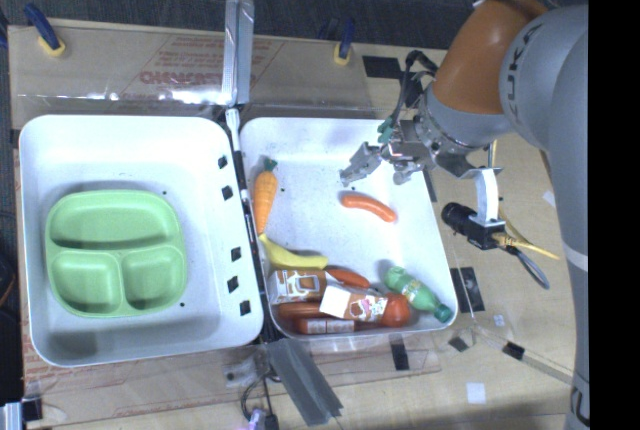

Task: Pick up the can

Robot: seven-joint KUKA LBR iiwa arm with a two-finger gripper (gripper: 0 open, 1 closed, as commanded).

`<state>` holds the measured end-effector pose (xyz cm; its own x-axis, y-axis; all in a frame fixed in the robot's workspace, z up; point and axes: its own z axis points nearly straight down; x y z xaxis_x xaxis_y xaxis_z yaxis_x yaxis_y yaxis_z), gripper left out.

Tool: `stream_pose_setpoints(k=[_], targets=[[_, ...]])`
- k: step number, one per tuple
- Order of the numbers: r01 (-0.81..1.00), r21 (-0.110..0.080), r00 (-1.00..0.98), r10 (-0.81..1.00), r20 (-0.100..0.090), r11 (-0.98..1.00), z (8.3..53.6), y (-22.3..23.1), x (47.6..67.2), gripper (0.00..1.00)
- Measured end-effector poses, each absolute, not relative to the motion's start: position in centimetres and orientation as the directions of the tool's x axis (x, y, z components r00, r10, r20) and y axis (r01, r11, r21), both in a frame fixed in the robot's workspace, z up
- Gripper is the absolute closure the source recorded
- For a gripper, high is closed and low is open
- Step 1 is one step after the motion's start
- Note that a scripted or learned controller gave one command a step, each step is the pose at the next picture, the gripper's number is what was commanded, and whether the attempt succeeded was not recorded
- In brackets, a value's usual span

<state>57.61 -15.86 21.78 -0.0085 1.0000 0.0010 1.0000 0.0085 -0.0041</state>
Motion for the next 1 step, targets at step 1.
stream_pose_setpoints(k=[1], targets=[[1.000,-0.004,0.022,1.000,0.000,-0.022,17.52,-18.05,56.66,0.00]])
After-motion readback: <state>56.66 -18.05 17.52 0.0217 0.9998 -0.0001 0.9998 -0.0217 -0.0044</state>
